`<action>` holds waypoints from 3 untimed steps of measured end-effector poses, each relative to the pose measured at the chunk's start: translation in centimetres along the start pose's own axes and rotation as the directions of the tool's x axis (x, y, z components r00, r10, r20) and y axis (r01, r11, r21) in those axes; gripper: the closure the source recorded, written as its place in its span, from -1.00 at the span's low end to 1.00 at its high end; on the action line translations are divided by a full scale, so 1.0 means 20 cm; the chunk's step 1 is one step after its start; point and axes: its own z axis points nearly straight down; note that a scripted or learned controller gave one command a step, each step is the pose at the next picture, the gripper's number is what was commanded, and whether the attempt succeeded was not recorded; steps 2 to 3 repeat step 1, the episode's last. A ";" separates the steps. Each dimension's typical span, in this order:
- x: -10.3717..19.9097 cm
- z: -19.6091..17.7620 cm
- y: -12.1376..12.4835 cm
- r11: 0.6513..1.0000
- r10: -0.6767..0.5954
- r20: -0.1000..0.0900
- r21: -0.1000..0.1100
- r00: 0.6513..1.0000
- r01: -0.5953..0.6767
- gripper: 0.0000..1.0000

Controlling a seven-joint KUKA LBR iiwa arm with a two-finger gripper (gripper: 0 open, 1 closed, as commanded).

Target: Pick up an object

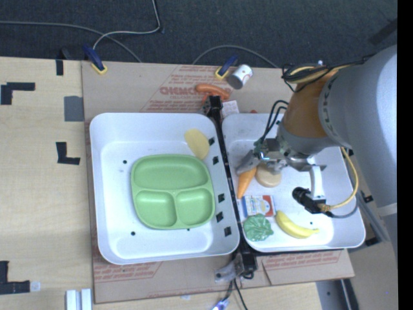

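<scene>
Single fixed camera, mounted above the counter and looking down at a slant, near enough that both white bins (left bin, right bin) sit mid-frame. The arm enters from the view's right.

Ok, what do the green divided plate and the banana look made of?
Green plate: looks like matte moulded plastic, with an even colour and soft rounded compartment edges. Banana: probably a plastic toy, uniformly bright yellow and smooth, though the view is too coarse to be sure.
</scene>
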 end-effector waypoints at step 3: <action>0.00 -0.06 0.01 1.000 0.000 0.002 -0.009 1.000 0.000 1.00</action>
